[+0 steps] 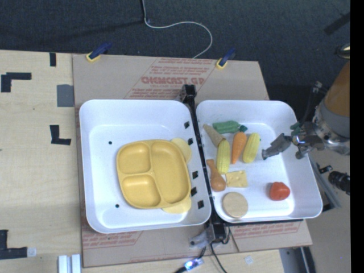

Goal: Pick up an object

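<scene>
Cardboard bench; right bin — claw above it, grip indistinct; arm cut off.

toy foods scattered in right bin

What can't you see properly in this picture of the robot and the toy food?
- Hand, camera view: too small and dark to tell open from shut.
- Pale yellow piece: mostly hidden under the yellow divided plate.
- Arm: cut off by the right edge.
- Green toy: too small to name.
</scene>
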